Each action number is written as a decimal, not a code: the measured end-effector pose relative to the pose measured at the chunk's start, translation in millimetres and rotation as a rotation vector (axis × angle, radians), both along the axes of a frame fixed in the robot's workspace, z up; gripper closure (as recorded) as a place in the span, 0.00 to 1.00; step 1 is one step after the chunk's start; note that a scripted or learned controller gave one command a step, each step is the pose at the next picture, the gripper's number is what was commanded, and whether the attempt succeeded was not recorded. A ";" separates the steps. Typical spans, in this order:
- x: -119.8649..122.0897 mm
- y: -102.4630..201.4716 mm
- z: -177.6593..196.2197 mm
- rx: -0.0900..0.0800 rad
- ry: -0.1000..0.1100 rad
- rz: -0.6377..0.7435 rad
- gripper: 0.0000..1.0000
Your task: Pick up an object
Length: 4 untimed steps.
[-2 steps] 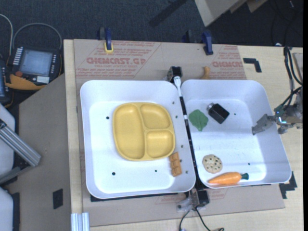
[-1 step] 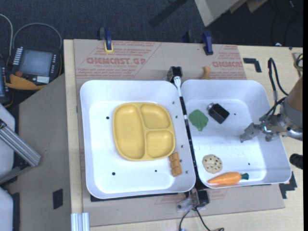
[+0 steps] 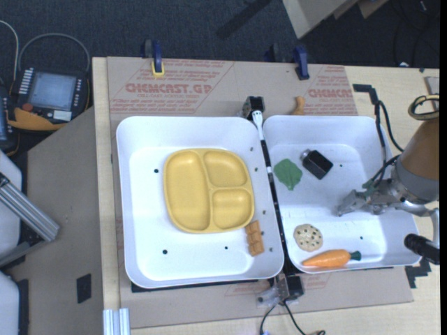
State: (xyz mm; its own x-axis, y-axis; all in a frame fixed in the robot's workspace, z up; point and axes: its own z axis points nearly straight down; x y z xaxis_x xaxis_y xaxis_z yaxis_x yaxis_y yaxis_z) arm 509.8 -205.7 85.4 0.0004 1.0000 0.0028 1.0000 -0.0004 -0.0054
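while i watch from above, nearest me along the front wall of the right bin [image 3: 328, 128] lies the carrot [image 3: 327, 259], with the cookie [image 3: 307, 236] just behind it. across the divide, a small orange waffle piece [image 3: 254, 238] sits beside the yellow divided plate [image 3: 208, 189] in the left bin [image 3: 140, 201]. a little farther in, the end effector [image 3: 349, 204] hangs low over the bare middle of the right bin, reaching in from the right; i cannot tell whether it is wide or narrow, and i see nothing between its tips. beyond it lie the green leaf [image 3: 288, 174] and the black block [image 3: 317, 164], both well apart from the tool. i judge the task barely begun: nothing is lifted, every candidate rests on the bin floor, and the whole grasp is left to do. the desk [image 3: 230, 82] runs on behind.
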 end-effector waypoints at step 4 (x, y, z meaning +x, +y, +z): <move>1.4 3.8 132.4 -0.006 -0.010 0.002 1.00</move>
State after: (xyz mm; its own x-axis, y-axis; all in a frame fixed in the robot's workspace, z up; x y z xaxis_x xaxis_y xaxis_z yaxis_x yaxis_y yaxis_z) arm 511.2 -202.0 217.8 -0.0016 1.0000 -0.0028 1.0000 0.0016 0.0045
